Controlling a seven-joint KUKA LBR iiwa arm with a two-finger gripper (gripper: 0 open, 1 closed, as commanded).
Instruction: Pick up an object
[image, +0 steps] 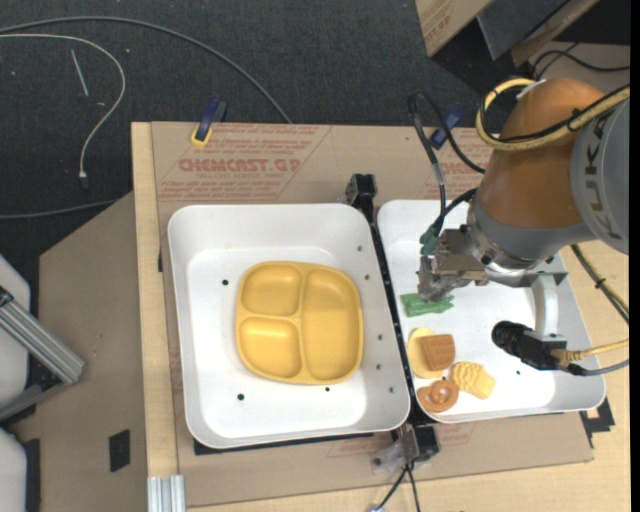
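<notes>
Yellow plastic forms the divided plate (299, 322) lying in the left bin (190, 260). In the right bin (400, 225), the gripper (437, 292) is lowered onto a flat green piece (428, 302); whether its fingers are open or closed cannot be told. Just below the green piece, a tan waffle-like piece (435, 352), a brown ring (438, 396) and a yellow ridged piece (474, 379) are clustered together.
</notes>
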